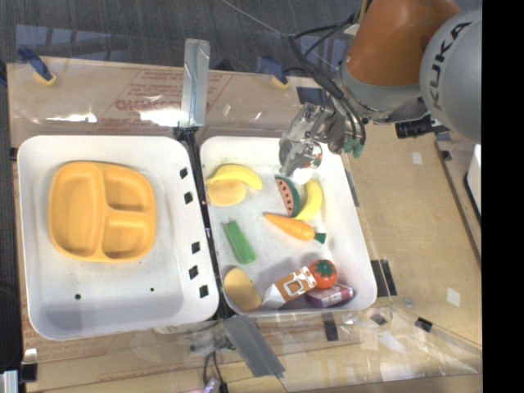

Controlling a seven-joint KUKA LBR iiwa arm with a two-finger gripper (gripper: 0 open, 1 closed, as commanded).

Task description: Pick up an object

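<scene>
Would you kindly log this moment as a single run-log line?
two-finger gripper: above right white bin, far end | nearest: red watermelon slice | held: nothing visible | left white bin: yellow divided plate

A white left bin (106, 297) sits at nine o'clock on the bench (417, 219), touching a white right bin (358, 234) just past centre. A yellow-orange divided plate (102, 211) with three compartments lies flat in the left bin, toward its ten o'clock corner. Small black tabs (190, 195) line the seam between the bins. At twelve o'clock from that seam a silver tape strip (195, 84) runs upright over a clear plastic sheet (106, 97). A grey tape piece (254, 346) lies at six o'clock. A blue tape scrap (37, 65) sits at ten o'clock.
</scene>
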